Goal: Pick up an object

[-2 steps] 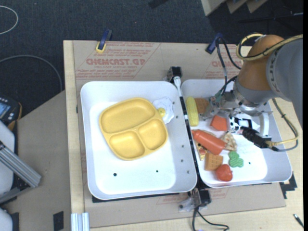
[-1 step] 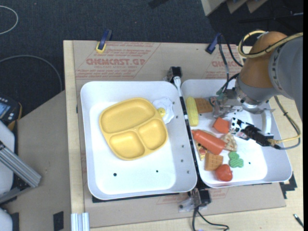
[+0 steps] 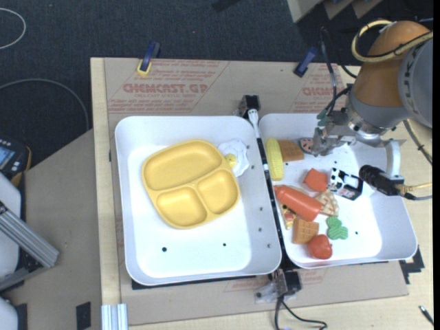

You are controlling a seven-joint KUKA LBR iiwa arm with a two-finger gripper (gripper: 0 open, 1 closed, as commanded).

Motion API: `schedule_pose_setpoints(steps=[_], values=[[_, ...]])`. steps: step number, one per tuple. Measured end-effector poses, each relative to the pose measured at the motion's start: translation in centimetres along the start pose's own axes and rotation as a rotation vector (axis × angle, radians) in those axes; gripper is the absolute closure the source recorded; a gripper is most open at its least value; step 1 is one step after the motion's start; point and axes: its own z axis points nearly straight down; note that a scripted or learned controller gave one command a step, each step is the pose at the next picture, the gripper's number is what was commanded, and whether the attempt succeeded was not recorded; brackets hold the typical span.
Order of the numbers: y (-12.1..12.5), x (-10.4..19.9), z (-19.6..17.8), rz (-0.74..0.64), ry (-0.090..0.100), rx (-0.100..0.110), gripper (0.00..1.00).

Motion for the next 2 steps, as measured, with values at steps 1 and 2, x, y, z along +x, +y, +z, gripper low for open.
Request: schedule_pose_setpoints(steps=[1, 2], values=[[-0.6, 0.5, -4.9, 0.0, 0.0, 0.0, 1.0], [-0.5, 0.5, -7.1, 0.0, 0.0, 0.002, 1.0]])
